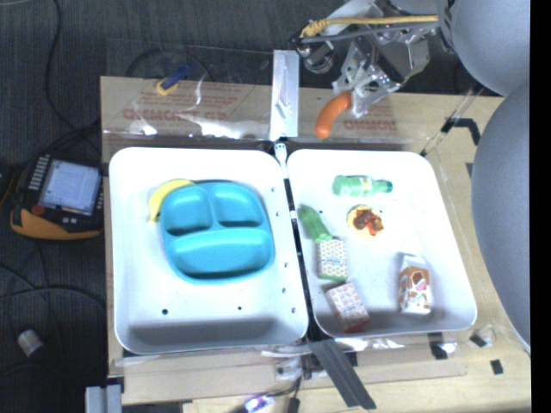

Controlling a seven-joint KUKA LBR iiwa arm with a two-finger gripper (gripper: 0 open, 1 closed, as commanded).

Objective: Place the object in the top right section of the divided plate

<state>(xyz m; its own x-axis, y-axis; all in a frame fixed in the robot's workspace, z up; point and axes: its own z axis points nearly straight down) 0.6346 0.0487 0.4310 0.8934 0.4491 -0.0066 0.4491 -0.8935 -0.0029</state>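
Observation:
My gripper (360, 95) hangs above the far rim of the right bin, shut on the upper end of an orange sausage-shaped object (331, 116). The object dangles at a slant, its lower end pointing left and down, over the bench just behind the bin. The blue divided plate (217, 229) lies in the left bin (138, 317), with two small sections along its far side and one large section nearer the front. It sits well to the left of the gripper and lower in the view.
A yellow banana (165, 195) pokes out at the plate's left far edge. The right bin (448, 231) holds a green bottle (362, 185), a small pizza-like piece (366, 220), a green item (312, 222), two patterned boxes (332, 258) (347, 304) and a carton (414, 287).

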